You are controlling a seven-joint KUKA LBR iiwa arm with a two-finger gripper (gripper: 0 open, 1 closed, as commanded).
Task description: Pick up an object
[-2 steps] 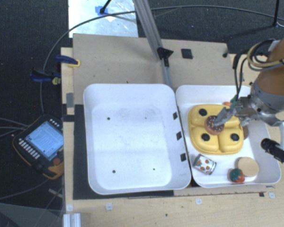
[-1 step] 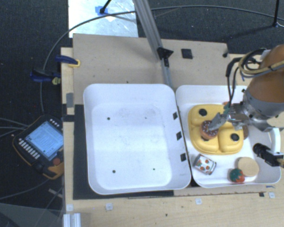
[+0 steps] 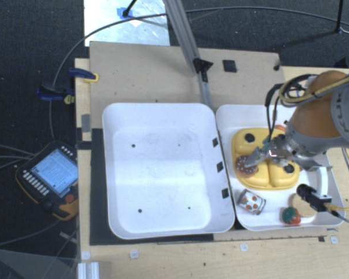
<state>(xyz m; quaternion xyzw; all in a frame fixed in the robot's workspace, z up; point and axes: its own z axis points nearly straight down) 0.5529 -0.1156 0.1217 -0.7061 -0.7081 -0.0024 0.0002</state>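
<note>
The right bin (image 3: 227, 121) holds a large yellow toy (image 3: 262, 166) with black spots, a brown ring-shaped piece (image 3: 244, 164) at its left side, a small white patterned cup (image 3: 251, 201) lying near the front, and a green and orange ball-like toy (image 3: 290, 215) at the front right. My gripper (image 3: 266, 154) hangs low over the yellow toy, just right of the brown ring. The grey arm with its orange band (image 3: 314, 118) comes in from the right and hides the bin's far right part.
The left bin (image 3: 157, 167) sits beside the right one, separated by a ridge with black clips (image 3: 220, 166). A grey pole (image 3: 183, 34) slants in from the back. A teach pendant (image 3: 49, 173) lies left of the bench.
</note>
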